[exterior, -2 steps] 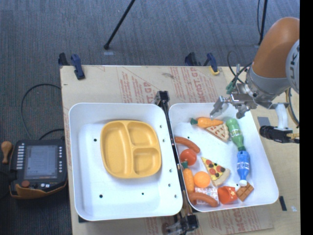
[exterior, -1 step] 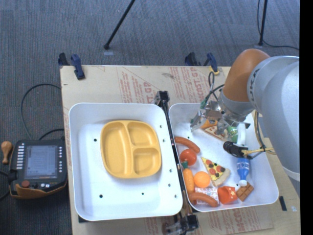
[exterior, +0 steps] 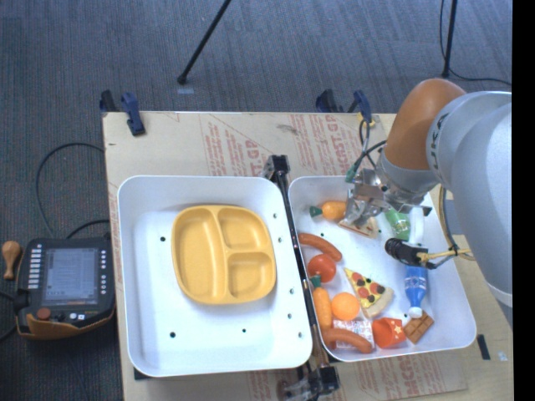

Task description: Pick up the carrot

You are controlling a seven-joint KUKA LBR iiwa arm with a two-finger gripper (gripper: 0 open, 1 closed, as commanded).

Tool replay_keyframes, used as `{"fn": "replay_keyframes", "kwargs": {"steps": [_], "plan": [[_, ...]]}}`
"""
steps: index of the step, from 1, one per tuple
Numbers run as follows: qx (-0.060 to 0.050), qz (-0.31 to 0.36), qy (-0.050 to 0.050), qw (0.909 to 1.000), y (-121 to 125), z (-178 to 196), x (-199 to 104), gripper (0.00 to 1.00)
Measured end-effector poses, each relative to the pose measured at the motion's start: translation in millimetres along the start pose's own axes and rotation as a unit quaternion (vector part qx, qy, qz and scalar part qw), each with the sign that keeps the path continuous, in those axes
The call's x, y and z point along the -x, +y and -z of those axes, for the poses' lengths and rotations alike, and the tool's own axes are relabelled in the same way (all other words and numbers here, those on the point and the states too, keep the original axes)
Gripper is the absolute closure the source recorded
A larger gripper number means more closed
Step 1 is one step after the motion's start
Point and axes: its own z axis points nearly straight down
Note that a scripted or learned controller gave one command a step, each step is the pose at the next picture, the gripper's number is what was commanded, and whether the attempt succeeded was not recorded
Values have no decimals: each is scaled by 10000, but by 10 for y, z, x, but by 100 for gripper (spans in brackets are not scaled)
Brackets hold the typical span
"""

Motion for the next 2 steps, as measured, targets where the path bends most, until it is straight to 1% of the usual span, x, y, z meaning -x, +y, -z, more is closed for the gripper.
{"fn": "replay_keyframes", "kwargs": {"steps": [1,2], "plan": [[-3,1,0,10000,-2,-2,-1,0],[-76,-1152,5,9933,-28,-112,0,0]]}}
